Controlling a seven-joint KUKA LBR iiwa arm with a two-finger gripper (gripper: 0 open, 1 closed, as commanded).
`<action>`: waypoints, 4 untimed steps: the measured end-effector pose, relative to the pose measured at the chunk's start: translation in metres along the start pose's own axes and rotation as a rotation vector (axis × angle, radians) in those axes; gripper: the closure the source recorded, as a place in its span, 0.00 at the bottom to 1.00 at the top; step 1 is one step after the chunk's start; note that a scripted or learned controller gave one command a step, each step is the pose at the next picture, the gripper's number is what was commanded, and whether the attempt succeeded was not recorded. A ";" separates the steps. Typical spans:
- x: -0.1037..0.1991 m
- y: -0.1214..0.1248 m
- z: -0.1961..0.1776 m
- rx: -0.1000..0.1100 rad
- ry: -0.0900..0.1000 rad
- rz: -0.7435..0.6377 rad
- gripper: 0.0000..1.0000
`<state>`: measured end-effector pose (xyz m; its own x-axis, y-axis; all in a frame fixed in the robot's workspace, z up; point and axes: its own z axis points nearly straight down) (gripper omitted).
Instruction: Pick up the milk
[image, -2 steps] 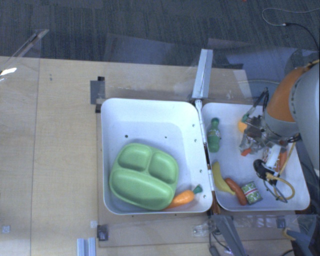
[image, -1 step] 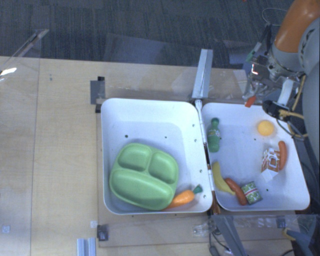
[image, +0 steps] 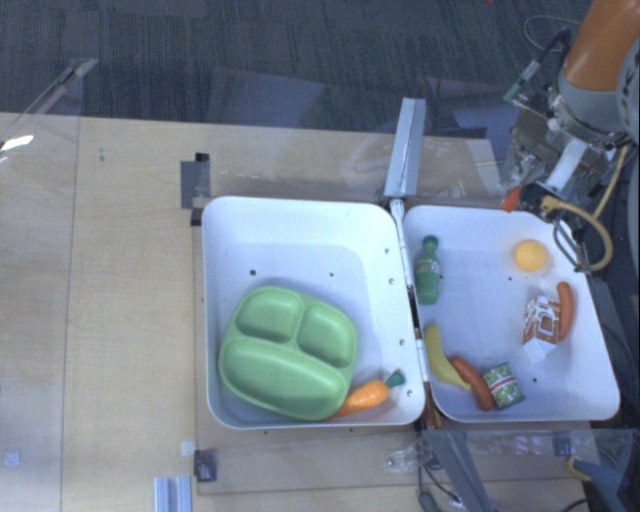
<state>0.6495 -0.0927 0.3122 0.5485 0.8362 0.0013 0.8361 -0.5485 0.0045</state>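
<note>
Left bin (image: 300, 215): green tray (image: 290, 352), carrot (image: 362, 396); nothing for you here.
Right bin (image: 470, 235): bottle (image: 428, 270), banana (image: 442, 358), can (image: 502, 386), yellow ball (image: 531, 256).
Milk (image: 541, 322): lies flat near the right wall. Its long axis runs far-to-near, slightly slanted, and the white tapered end seems to face the near rim.
Sausage (image: 567, 308): just beside the milk's right side, perhaps touching.
Gripper (image: 528, 178): above the far right corner, well apart from the milk; you cannot tell its opening.
Descend over the carton's middle and close across its short width, sparing the sausage.
</note>
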 end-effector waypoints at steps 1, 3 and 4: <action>-0.003 -0.052 0.010 0.003 -0.002 0.194 1.00; 0.039 -0.069 -0.132 -0.001 0.001 0.541 1.00; 0.041 -0.069 -0.142 -0.003 0.002 0.531 1.00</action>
<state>0.6133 -0.0203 0.4543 0.8965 0.4430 0.0061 0.4430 -0.8965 0.0053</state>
